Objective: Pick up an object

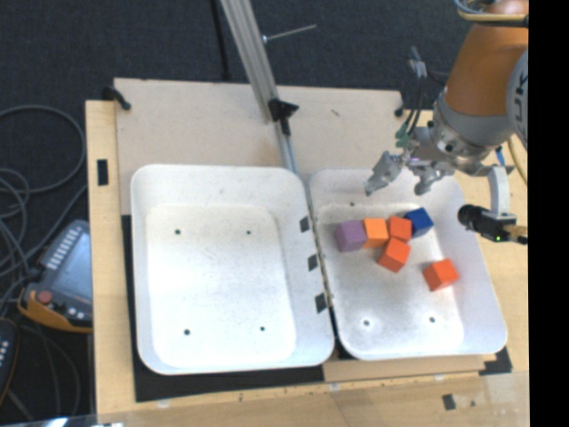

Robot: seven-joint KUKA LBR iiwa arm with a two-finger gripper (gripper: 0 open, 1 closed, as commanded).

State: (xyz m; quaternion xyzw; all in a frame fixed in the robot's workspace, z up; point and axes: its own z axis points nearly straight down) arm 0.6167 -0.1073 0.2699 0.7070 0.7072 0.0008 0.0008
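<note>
arm (484, 69): orange band | grey wrist | metal-grey pincer (404, 178)

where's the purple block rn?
The purple block lies in the right bin, near that bin's left wall in its upper half. It sits at the left end of the block cluster, touching an orange block on its right.

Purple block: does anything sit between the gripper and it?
Nothing visible does. The gripper hangs over the far end of the right bin, jaws spread with nothing between them. The purple block lies at the left end of the cluster, its top and left side free; a light orange block touches its right side.
</note>
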